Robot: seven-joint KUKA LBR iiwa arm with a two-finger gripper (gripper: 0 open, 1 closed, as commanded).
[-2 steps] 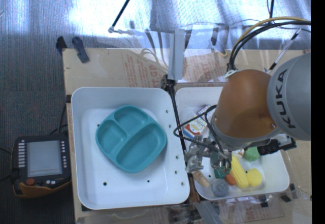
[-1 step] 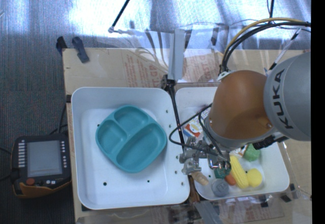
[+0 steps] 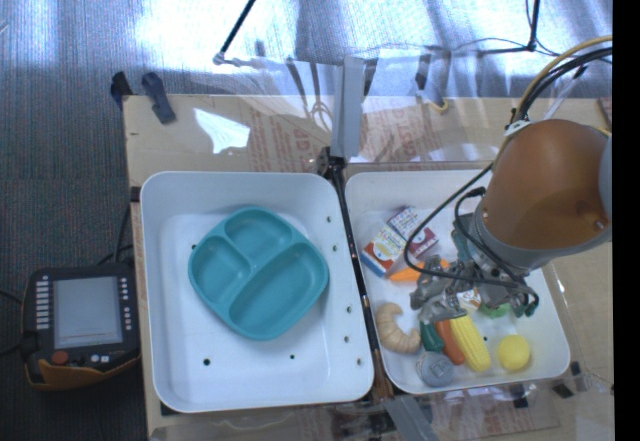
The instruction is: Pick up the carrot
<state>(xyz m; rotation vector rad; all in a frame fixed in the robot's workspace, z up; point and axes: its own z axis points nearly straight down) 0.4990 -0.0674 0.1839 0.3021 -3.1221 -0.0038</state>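
Bright daylight, glare, soft focus

Glossy teal plastic plate [image 3: 258, 272]

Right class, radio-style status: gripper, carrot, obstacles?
Gripper low over the right bin, grip unclear. Carrot lying loose beside it, partly hidden. Corn and croissant crowd close.

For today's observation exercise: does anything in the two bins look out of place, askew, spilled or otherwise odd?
Nothing looks spilled or damaged. The teal divided plate lies askew, turned diagonally in the left bin. All the toy food is crowded in the right bin: a croissant, corn, a yellow lemon and small cartons, under the end effector.
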